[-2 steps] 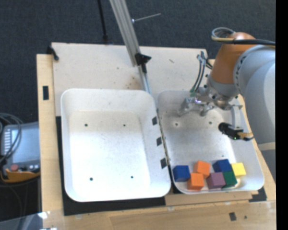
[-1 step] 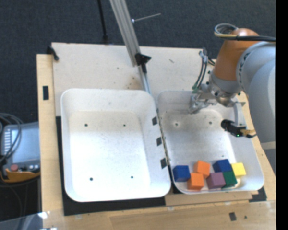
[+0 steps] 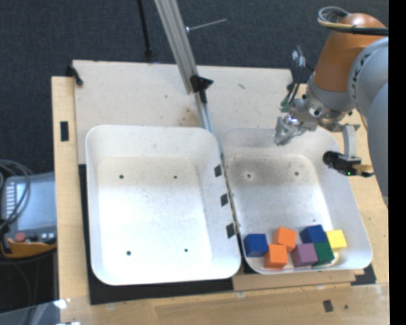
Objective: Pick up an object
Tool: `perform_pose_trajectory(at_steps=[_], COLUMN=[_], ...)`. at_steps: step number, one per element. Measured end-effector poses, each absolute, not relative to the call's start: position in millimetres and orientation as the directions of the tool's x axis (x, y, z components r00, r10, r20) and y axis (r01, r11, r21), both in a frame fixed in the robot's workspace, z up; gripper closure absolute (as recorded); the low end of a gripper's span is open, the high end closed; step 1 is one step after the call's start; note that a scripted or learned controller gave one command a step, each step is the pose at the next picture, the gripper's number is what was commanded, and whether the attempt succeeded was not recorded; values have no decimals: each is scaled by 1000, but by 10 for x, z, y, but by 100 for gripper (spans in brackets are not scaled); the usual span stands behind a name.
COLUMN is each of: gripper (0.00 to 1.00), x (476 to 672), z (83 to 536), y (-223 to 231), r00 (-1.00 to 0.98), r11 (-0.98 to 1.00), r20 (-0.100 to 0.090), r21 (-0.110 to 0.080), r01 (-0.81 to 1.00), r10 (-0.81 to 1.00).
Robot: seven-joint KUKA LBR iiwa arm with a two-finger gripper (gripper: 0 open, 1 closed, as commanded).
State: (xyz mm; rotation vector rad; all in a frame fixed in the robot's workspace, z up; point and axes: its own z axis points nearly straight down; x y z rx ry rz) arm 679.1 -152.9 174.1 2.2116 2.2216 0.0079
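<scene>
White plastic is forming the two shallow bins sitting side by side on the wooden bench (image 3: 64, 181), and the gripper (image 3: 284, 135) is hanging over the far edge of the right bin (image 3: 338, 181), reaching in from the right on the grey arm (image 3: 372, 80) with its orange band (image 3: 338, 56). Whether the gripper is open or closed cannot be told at this angle, as the tip is showing only as a small, blurred metallic cluster; nothing is visibly sitting in it. All the task's things are lying well apart from the gripper, clustered at the near end of the same right bin. Nearest the bin's inner wall is sitting a blue cube (image 3: 256, 244), and just beside it two orange cubes, one orange cube (image 3: 286, 236) farther from the near rim and the other orange cube (image 3: 277, 256) closer to it. Next along, a purple cube (image 3: 303, 254) is touching a green cube (image 3: 324, 252), with a second blue cube (image 3: 314, 234) behind them and a yellow cube (image 3: 336, 239) at the outer end of the row. Beyond the gripper's left, the left bin (image 3: 155, 202) is showing only its speckled floor. A slanted aluminium rail (image 3: 176, 32) is rising from between the two bins at the far side.
</scene>
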Motion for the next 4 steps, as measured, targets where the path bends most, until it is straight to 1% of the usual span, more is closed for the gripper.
perform_pose_trajectory(at_steps=[2,3,4], gripper=[100,100,100], x=[6785,6516,6207], z=[2923,2752,2618], y=[-1617,-1223,-738], r00=[-5,-4,-5], r11=[5,4,5], r20=[-2,-2,0], r21=[9,-1,-1], r01=[1000,1000,1000], r10=[1000,1000,1000])
